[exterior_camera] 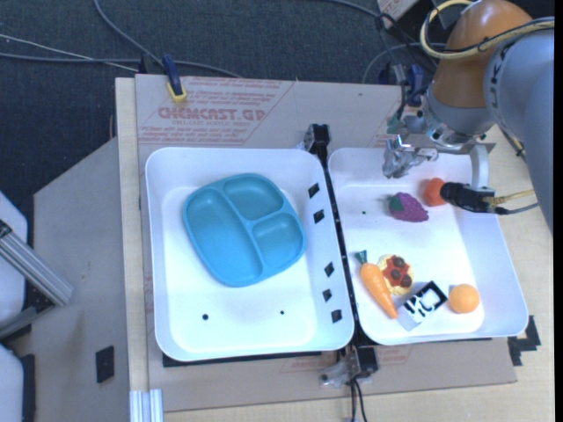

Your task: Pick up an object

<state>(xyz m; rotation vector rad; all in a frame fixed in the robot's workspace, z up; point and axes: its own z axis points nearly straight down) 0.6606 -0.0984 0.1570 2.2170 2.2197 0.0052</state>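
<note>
A: Gripper (401,163)?
B: Over the right bin's (493,262) far left corner, nothing between its fingers; open or shut, can't tell.
A: Nearest thing?
B: Purple grapes (408,207) just below it, apart. Orange ball (434,191) beside them.
A: Rest?
B: Carrot (377,289), pizza slice (397,271), tagged block (422,302), orange (464,298) near front. Blue plate (244,228) in left bin (176,323).

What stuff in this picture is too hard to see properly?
- End effector: in the camera view its tips are small and blurry, so open or shut is unclear.
- Red-orange object: a black part of the arm hides its right side.
- Black-and-white block: pattern too small to read.
- Arm: cut off by the right edge.
</note>
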